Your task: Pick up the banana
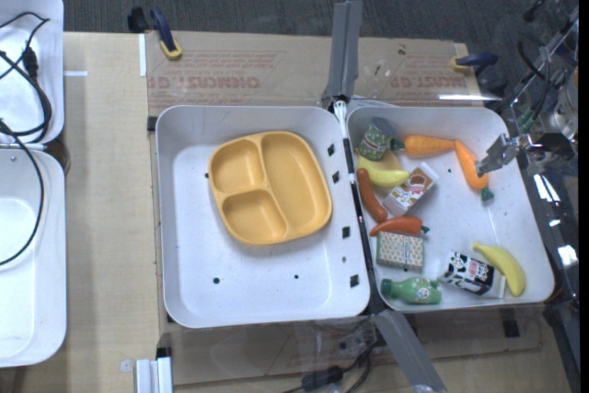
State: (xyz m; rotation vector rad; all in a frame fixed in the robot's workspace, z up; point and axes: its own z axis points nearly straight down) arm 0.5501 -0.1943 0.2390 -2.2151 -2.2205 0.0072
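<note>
Two yellow bananas lie in the right bin [515, 198]. One banana [502, 267] rests near the bin's front right corner, beside a milk carton [470, 272]. The other banana [383, 172] lies at the bin's left side, below a green can [375, 143]. My gripper [498, 156] hangs at the bin's right side, just right of an orange carrot [469, 168]. It is well behind the front right banana and far right of the left one. Nothing is seen held in it.
The right bin also holds a second carrot [428, 144], a red sausage [370, 195], a small box [411, 189], a red pepper [398, 224], a cracker box [400, 249] and a green bottle [411, 291]. A yellow divided plate [270, 187] sits in the left bin [184, 271].
</note>
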